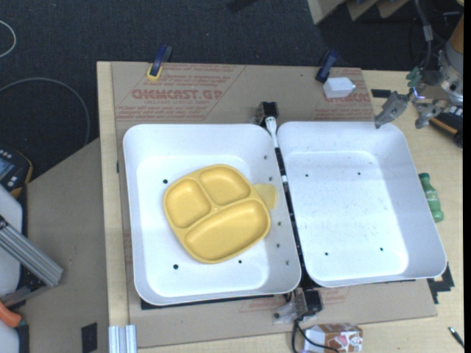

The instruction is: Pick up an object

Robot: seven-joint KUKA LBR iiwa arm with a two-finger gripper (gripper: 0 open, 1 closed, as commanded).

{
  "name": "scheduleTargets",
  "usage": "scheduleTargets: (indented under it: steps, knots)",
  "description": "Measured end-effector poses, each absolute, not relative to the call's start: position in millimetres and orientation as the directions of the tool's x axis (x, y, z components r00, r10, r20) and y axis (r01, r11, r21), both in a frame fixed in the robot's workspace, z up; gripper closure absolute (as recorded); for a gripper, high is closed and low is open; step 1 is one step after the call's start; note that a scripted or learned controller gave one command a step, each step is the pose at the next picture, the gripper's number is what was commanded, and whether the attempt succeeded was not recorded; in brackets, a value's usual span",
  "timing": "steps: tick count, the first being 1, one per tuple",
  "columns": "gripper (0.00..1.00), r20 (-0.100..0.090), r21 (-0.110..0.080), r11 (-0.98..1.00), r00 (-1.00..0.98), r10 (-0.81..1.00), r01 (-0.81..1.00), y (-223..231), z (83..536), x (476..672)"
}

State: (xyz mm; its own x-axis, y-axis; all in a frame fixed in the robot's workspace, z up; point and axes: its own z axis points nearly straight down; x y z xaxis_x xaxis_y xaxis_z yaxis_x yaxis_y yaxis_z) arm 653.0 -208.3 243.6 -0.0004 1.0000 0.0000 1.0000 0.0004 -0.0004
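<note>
A yellow divided plate (215, 212) with three compartments lies flat in the left bin (147, 153), near its middle. A small pale yellow piece (266, 194) pokes out from under the plate's right edge. My gripper (407, 112) hangs at the far right corner of the right bin (353, 197), well away from the plate. Its two fingers are spread apart, and nothing is between them, so it is open.
A green object (431, 196) lies on the bench just outside the right bin's right wall. A white block (338, 87) and blue clamps (158, 61) sit along the board's far edge. Cables and a small box (335, 337) lie at the front edge.
</note>
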Motion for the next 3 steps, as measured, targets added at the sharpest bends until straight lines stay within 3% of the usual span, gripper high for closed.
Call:
scheduleTargets:
  steps: [1, 3]
  knots:
    - [0.0, -0.002, 0.015, 0.006, -0.006, 1.0, 1.0, -148, 358, 612.6]
    - [0.0, 0.0, 0.014, 0.004, -0.004, 1.0, 1.0, -64, 542, 520.3]
